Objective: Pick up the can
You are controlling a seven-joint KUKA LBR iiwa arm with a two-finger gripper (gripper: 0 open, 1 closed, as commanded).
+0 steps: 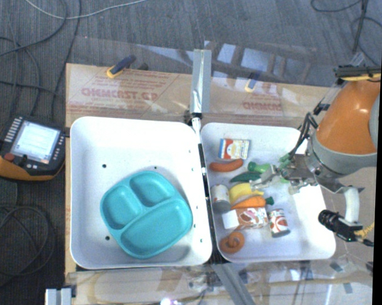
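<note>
Though near gripper (273,176), can (220,194) ungrasped.

the gripper (273,176) hangs over the right bin (313,246), just right of the can (220,194) and toy food.

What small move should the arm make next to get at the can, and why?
Probably shift the gripper toward the left and lower it. The can lies by the right bin's left wall, while the gripper sits further right, over the green items. The banana and carrot crowd the can, so a careful approach seems wise.
</note>
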